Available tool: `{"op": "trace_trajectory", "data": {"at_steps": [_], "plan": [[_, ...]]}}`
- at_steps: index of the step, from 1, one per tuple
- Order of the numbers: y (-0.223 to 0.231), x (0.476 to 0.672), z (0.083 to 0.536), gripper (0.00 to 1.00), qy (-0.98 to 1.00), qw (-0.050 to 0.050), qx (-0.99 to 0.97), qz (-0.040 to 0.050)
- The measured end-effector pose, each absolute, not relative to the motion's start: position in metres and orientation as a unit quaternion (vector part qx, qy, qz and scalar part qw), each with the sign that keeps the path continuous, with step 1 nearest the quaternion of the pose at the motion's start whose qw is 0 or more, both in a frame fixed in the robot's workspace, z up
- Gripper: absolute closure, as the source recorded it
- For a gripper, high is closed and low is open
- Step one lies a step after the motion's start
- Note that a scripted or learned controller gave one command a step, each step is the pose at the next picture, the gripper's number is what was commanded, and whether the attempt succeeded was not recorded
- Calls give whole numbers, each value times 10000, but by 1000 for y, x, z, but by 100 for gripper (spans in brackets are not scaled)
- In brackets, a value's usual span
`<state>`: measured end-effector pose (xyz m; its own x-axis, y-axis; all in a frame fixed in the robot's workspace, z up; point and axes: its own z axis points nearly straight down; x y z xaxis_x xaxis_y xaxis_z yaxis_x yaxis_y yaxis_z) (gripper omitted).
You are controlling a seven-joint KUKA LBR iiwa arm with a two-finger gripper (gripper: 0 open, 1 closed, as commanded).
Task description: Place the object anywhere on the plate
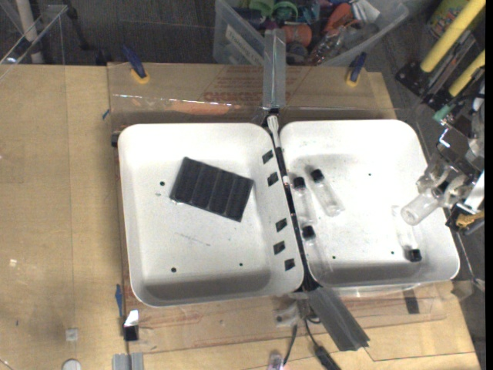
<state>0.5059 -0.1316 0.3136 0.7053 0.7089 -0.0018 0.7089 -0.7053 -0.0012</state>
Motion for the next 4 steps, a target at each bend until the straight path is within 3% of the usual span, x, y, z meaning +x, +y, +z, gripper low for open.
{"op": "trace_trajectory", "data": {"at_steps": [1,2,3,4], "plan": [[-143,566,287,100,-2972,3,-9548,14],[-117,527,335,100,-1668,1,-9860,14],[-77,535,393,100,-2450,-2,-9695,10],[-77,589,387,100,-3822,-1,-9241,8]]}}
